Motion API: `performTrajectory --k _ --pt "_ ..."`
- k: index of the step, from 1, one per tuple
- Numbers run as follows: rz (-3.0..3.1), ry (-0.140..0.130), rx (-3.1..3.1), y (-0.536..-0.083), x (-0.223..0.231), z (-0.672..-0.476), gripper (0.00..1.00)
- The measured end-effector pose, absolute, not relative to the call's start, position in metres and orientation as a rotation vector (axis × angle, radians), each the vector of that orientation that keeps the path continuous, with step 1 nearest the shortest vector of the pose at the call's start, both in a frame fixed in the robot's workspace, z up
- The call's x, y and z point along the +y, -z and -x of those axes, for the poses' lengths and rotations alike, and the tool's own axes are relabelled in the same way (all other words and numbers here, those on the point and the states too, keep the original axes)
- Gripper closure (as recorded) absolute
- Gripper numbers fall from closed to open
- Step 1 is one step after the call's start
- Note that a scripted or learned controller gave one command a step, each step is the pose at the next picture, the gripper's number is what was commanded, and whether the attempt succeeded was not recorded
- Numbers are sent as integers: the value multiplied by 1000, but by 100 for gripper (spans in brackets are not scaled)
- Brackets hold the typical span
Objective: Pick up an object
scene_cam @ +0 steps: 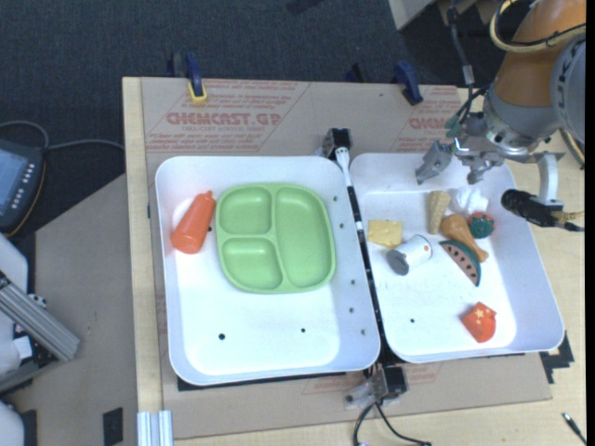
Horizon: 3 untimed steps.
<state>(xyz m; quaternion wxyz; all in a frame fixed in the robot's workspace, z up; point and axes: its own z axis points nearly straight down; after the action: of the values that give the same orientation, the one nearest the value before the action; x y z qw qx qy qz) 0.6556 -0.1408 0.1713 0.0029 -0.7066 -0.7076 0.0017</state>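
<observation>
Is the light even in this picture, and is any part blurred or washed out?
Camera view: light is soft and even, shadows faint; the white bins look slightly washed out; the gripper and small toys near it are a little blurred; the green tray is sharp.

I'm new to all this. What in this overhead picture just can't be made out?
- End effector: too small and blurred to read its fingers.
- White item beneath it: partly hidden by neighbouring toys.
- Arm: cut off by the top-right edge.
- Dark device: cut off by the left edge.
</observation>
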Motion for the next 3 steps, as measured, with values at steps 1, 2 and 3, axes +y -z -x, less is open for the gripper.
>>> performTrajectory --k 1,2,3 --pt "2217 -7 -2217 -119 -142 -644 0" --pt "2218 -4 -2219 -82 -141 -644 0" --pt "2222 1 -2223 -96 -141 -645 100"
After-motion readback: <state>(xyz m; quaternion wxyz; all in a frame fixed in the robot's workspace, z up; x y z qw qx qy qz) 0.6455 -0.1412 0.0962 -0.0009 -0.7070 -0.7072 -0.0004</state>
